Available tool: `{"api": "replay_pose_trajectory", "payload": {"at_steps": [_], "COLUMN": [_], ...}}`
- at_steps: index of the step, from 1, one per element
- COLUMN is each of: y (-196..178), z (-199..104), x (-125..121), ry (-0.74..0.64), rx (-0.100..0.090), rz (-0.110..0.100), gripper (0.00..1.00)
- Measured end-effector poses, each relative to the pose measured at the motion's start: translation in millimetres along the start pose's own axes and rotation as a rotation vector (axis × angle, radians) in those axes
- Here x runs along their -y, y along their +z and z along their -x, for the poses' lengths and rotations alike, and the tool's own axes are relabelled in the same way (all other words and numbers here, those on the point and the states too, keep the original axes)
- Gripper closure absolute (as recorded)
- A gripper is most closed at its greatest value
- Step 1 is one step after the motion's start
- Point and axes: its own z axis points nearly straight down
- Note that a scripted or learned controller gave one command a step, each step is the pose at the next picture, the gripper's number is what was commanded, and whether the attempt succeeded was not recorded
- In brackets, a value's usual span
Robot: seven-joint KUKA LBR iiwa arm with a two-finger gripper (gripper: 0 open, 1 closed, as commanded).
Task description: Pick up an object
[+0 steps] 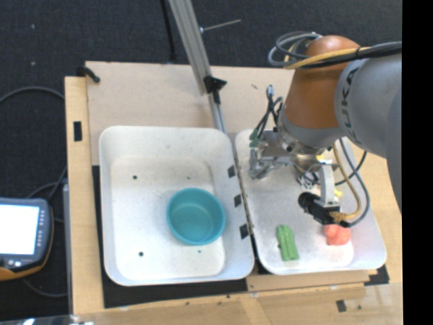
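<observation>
A teal bowl point(195, 215) sits in the left bin point(128, 154), toward its front right. In the right bin point(369, 249), a green ridged piece point(287, 242) lies near the front edge, and a salmon-red lump point(337, 234) rests to its right. My gripper point(259, 166) hangs over the right bin's back left part, close to the wall between the bins. It is well behind the green piece, and nothing shows in its grasp.
A slanted aluminium post point(196, 53) rises from behind the bins, with its foot near the divider. The arm's grey and orange body point(318, 93) overhangs the back of the right bin. A tablet point(20, 239) lies off the bench at the left.
</observation>
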Motion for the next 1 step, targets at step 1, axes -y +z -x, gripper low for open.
{"api": "replay_pose_trajectory", "payload": {"at_steps": [1], "y": [7.8], "z": [-57.2], "x": [-1.8], "ry": [-0.001], "rx": [-0.001], "rz": [-0.002], "gripper": [1.0]}}
